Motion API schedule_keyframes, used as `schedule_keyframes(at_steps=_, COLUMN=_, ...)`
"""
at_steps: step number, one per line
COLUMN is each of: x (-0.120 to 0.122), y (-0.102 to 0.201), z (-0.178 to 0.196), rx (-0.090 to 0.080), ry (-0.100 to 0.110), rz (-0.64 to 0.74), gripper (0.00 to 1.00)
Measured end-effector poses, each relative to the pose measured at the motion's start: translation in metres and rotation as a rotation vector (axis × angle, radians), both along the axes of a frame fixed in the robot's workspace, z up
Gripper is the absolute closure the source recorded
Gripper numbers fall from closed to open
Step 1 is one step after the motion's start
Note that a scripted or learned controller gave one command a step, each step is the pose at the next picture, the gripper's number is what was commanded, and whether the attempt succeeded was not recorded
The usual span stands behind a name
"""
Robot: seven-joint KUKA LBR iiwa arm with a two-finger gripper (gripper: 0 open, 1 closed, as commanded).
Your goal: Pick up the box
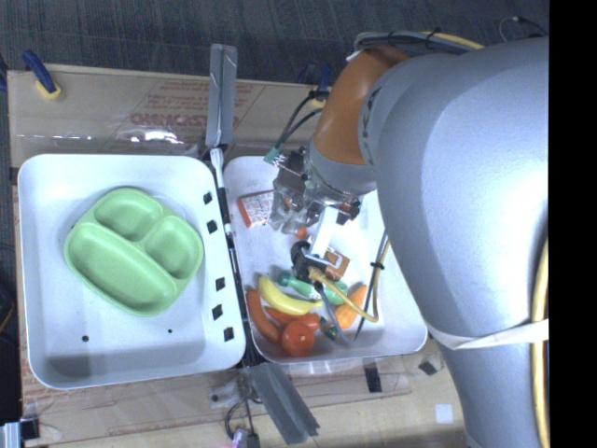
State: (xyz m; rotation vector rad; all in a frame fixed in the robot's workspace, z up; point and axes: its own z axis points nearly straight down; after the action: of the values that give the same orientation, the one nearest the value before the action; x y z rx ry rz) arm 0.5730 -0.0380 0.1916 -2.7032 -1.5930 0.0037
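Grey arm (466, 194), nearest the lens, covering much of the right side, orange band (340, 110) above the wrist. Gripper (297, 215) lowered into the right bin (244, 171), just beside a small box; state not discernible from this angle, nothing visibly held.

Right bin, contents:
- small white box with red print (256, 208), flat on the floor near the bin's far left corner, just left of the gripper, whether touching it not clear;
- second small box, white and orange (333, 263), just nearer than the gripper, toward the middle;
- banana (284, 299), yellow, lying across the nearer half;
- tomato (298, 337), red, against the near wall, below the banana;
- carrot-like orange piece (260, 313), left of the tomato, close along the left wall;
- orange round fruit (347, 308), right of the banana, partly behind a yellow cable (347, 299);
- green item (311, 287) among the fruit, kind not discernible.

Left bin (37, 250), contents:
- green divided plate (133, 248), three compartments, tilted slightly, centred in the bin.

Black clips (216, 269) spaced along the shared rim between the two bins. Brown board (121, 101) beneath both bins; blue clamp (40, 73) at its far left corner.
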Motion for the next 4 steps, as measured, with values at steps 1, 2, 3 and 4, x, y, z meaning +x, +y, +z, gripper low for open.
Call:
schedule_keyframes(at_steps=1, x=0.008, y=-0.04, z=0.0, rx=0.002, ry=0.001, rz=0.372, gripper=1.0)
schedule_keyframes(at_steps=2, x=-0.015, y=-0.046, z=0.095, rx=0.0, ry=-0.003, rz=0.353, gripper=1.0)
schedule_keyframes(at_steps=3, x=-0.096, y=-0.095, z=-0.1, rx=0.0, ry=-0.004, rz=0.058, gripper=1.0)
schedule_keyframes(at_steps=4, x=-0.096, y=0.003, z=0.0, rx=0.0, ry=-0.001, rz=0.023, gripper=1.0)
